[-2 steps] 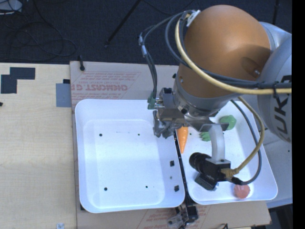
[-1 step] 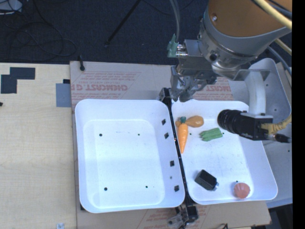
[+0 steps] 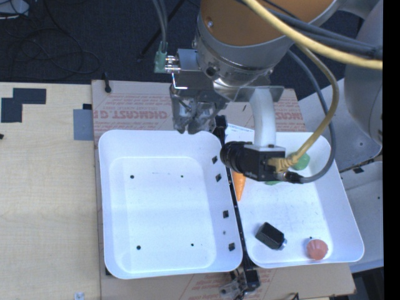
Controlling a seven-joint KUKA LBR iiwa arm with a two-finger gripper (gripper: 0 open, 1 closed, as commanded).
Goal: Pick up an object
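My gripper (image 3: 195,119) hangs over the far rim of the left bin (image 3: 112,144), near the wall shared by the two bins. I see nothing held in it. The right bin (image 3: 340,186) holds a small black block (image 3: 270,235) near its front and a pink-red ball (image 3: 317,249) in its front right corner. An orange piece (image 3: 238,184) lies against the bin's left wall. A green object (image 3: 302,162) is partly hidden behind a yellow cable and a black unit on the arm.
The grey arm and its orange band (image 3: 269,11) cover the top centre and overhang the far part of the right bin. The yellow cable (image 3: 315,136) loops over that bin. Both bins rest on cardboard (image 3: 134,112) on a wooden bench (image 3: 44,186).
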